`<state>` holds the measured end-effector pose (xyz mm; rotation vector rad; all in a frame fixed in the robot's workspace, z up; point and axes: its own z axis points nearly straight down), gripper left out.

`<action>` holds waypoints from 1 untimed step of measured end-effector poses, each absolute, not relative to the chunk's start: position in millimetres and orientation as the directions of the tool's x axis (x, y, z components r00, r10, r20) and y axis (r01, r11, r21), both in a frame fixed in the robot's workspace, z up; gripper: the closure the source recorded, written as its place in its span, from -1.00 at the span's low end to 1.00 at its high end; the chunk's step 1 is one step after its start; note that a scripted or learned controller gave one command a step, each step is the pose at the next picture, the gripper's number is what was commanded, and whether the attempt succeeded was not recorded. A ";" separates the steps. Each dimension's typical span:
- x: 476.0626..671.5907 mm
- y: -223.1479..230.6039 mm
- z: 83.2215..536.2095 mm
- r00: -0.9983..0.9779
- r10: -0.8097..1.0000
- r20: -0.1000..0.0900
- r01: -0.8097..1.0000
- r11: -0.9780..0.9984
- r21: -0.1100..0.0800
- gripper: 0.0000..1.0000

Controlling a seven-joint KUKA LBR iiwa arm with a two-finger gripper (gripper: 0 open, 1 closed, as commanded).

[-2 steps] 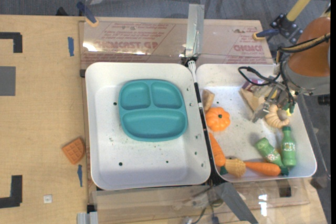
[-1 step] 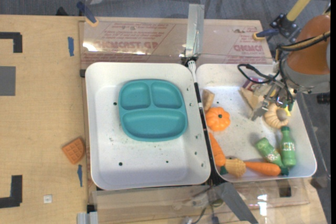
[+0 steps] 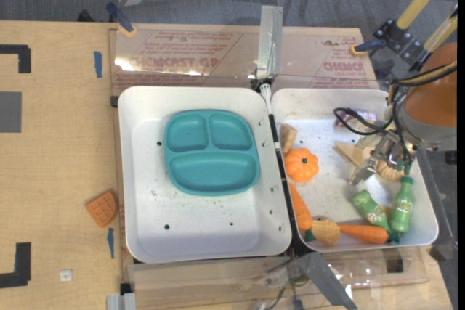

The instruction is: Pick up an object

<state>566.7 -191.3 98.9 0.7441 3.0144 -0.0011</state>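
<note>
1. I see the jaws (image 3: pixel 369 169) low in the right white bin (image 3: pixel 429 229), spread apart with nothing between them, poised over the toy pile so they can close on something.
2. Candidates lie near: two green plastic bottles (image 3: pixel 385 208) just below, a tan wedge (image 3: pixel 350 153) beside, an orange toy pumpkin (image 3: pixel 302 165) further left.
3. The teal divided plate (image 3: pixel 211 152) sits in the left white bin (image 3: pixel 145 229), well apart.

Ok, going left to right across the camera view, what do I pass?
Waffle piece on the bench → teal divided plate in the left bin → orange pumpkin in the right bin → gripper → green bottle.
</note>
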 end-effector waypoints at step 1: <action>566.7 -223.1 98.3 -0.893 0.449 -0.035 0.449 0.893 0.008 -1.00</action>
